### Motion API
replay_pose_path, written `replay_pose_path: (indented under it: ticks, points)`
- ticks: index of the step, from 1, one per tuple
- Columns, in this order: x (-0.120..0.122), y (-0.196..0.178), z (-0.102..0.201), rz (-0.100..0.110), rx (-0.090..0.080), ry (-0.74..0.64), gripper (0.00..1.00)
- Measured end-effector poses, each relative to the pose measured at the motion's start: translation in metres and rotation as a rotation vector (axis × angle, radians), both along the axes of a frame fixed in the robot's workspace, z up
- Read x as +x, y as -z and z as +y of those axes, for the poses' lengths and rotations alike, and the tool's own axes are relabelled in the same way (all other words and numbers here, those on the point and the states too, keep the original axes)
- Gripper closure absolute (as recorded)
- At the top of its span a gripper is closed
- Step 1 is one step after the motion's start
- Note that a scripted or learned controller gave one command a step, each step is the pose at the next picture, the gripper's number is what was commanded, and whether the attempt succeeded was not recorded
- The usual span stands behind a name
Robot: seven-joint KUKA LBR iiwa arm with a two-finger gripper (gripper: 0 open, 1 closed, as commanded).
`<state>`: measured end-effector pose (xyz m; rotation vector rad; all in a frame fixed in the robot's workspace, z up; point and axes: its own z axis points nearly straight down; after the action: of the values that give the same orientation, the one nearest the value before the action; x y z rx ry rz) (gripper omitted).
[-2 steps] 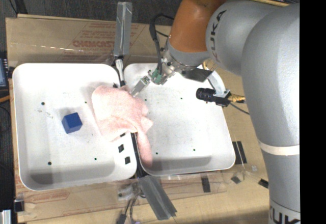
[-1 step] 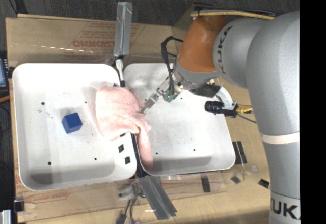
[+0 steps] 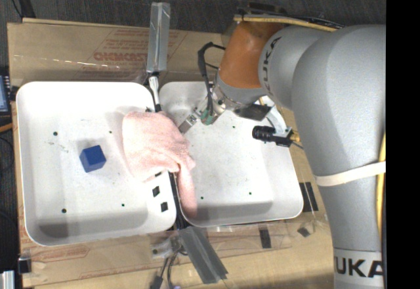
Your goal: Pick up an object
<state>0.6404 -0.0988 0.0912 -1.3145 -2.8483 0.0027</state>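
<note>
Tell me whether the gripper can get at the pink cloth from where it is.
Probably yes. The gripper sits at the top edge of the pink cloth, which lies draped over the wall between the two bins with nothing lying on it.

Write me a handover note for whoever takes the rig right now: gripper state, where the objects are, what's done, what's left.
Gripper: low in the right bin, at the upper right edge of the pink cloth; whether it grips anything cannot be told.
Pink cloth: draped over the divider between the bins, mostly in the left bin.
Blue cube: on the left bin's floor, apart from the cloth.
Done: nothing visibly lifted.
Left: secure and raise one object.
</note>
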Motion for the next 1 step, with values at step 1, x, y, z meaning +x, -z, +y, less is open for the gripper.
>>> replay_pose_path:
  ticks: [1]
  points:
    - [0.0001, -0.0083, 0.0005, 0.004, 0.0, -0.004, 1.0]
